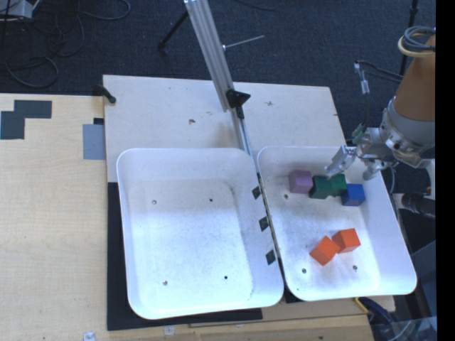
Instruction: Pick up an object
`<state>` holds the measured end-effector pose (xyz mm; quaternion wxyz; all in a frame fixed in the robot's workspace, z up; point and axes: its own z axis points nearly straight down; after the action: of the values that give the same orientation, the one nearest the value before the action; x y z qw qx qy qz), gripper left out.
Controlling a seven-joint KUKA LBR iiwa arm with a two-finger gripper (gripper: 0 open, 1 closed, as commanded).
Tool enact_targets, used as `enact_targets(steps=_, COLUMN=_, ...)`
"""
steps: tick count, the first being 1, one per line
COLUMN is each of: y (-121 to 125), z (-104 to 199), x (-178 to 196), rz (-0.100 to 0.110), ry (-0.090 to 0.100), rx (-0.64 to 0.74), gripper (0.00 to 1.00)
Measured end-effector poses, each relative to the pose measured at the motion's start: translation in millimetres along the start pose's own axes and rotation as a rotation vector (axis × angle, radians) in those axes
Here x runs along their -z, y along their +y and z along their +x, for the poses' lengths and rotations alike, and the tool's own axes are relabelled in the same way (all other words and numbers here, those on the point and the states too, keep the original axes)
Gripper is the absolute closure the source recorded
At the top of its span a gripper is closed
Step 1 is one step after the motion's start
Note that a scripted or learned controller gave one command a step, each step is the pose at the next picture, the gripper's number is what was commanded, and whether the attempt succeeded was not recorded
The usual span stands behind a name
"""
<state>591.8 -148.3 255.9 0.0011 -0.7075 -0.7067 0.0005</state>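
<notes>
A: What is found nearest the camera in the right-hand bin [398, 261]?

B: Two orange blocks [335, 245], touching at a corner, are seen on the bin floor — well apart from everything else. The left-hand bin [135, 190] is beside it.

A: And further back?

B: A cluster is seen: a purple block [301, 182], a green block [329, 186] and a blue block [353, 194], set in a row and apparently touching. Just beyond them the gripper [352, 158] is held above the rear of the bin, near the green block. Nothing is seen between its fingers; whether they are spread or closed cannot be told.

A: How is a block likely to handle?

B: Each is judged to be light, rigid and not fragile, with flat faces that may be a little slick. A hold across two opposite flat faces is advised. The orange pair is judged the easier target, since free sides are offered; in the far cluster, finger room is taken up by neighbours.
</notes>
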Motion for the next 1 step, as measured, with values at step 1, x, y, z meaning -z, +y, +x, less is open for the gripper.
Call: enact_targets(steps=1, y=25.3, z=-6.1, x=-165.0, rz=0.008, ry=0.001, rx=0.002, gripper=0.0)
